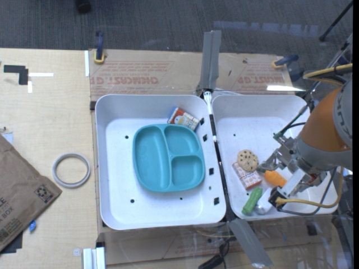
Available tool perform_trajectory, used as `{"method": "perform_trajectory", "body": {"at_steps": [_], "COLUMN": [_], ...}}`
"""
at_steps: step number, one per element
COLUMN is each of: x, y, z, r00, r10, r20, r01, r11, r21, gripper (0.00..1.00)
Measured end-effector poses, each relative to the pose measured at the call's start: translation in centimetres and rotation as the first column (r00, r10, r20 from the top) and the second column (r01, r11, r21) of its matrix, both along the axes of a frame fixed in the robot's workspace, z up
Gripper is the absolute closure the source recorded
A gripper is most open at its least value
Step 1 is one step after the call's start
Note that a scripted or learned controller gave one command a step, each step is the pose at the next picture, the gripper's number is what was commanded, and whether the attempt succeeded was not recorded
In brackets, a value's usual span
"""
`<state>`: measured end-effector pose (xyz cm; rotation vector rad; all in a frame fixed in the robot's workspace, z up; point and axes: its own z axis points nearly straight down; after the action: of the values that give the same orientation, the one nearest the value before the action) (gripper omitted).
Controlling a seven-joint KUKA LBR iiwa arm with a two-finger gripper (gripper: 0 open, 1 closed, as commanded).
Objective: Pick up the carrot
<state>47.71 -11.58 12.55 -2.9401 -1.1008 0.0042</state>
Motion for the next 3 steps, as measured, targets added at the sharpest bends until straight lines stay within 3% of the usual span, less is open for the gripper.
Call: {"method": "perform_trajectory", "body": {"at_steps": [1,2,3], "x": [1.3,1.2,0.0], "y": [-1.1,-1.2,-9.9], "z": [-3.4,-2.6,-3.4], "r00": [0.979,0.980,0.791], "r10": [0.203,0.201,0.612], "r20": [0.000,-0.003,0.002], "r01": [-0.203,-0.201,-0.612], "r11": [0.979,0.980,0.791], "r21": [0.000,0.002,0.001], "gripper": [0.00,1.00,1.00]}}
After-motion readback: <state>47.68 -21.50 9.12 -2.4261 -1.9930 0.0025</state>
